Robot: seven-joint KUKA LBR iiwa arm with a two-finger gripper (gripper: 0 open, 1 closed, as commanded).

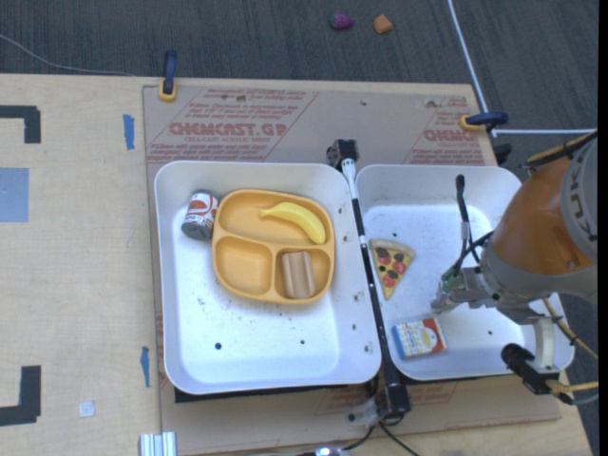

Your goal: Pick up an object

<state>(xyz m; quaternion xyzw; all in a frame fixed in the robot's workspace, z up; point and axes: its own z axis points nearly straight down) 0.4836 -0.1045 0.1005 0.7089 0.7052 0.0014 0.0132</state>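
- The gripper (454, 291) hung low over the right bin (427, 183), arm coming in from the right. Couldn't tell how wide the claw was, the wrist blocked it.
- Closest pick looked like the small carton (418, 337), lying flat just to the near-left of the claw, long axis running roughly left-right (slightly tilted).
- The pizza slice (390, 262) sat a bit further off, to the far-left, pointing toward the near side.
- The yellow tray (233, 264) with the banana (294, 218) was over in the left bin (266, 364), well apart, so my guess was the carton.
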